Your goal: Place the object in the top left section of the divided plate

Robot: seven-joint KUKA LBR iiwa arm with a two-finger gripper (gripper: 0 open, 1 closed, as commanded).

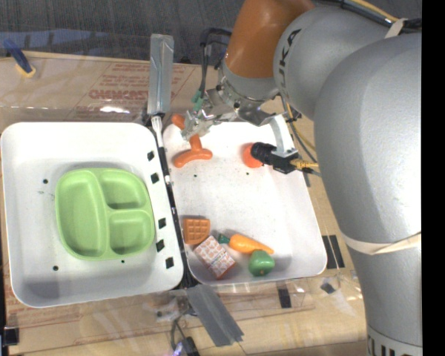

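The sausage (192, 156), an orange toy hot dog, lies on the floor of the right-hand bin (289, 232), just below and slightly left of the pincer (195, 124), close to the bin's near-left wall. Its long axis runs roughly left to right across the view, tipped a little upward toward the right end, so it lies nearly crosswise to the arm's reach. The pincer hangs over that corner with its tips close above the sausage and beside a second orange piece (178, 121) near the rim; whether its tips are spread or pressed together cannot be told from this angle, and nothing is seen clamped between them. The placement suggests a grasp being lined up rather than completed. Well to the pincer's left, in the other bin (18, 199), the green divided plate (104, 213) waits with its sections bare. Farther down from the pincer sit a waffle (196, 229), a patterned box (215, 258), a carrot (248, 243) and a green pepper (261, 263); an orange-red ball (249, 154) rests to its right.
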